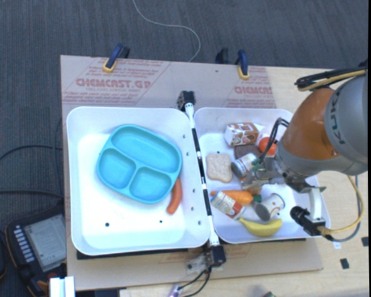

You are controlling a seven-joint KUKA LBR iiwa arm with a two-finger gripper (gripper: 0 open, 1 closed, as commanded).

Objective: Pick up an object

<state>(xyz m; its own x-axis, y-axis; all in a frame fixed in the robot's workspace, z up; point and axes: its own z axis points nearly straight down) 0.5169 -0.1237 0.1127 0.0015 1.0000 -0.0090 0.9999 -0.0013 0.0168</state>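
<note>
Banana [261, 226] nearest; gripper [255, 179] low amid crowded right bin [204, 166]; finger state indeterminate; risk of nudging neighbouring can [244, 164], missing grasp.

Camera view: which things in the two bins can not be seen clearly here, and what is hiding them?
- Gripper: its fingers are lost among the items in the right bin, so their state is unreadable.
- Orange item: the arm covers most of it.
- Printed carton: label too small to read.
- Arm: cut off by the view's right side.
</note>
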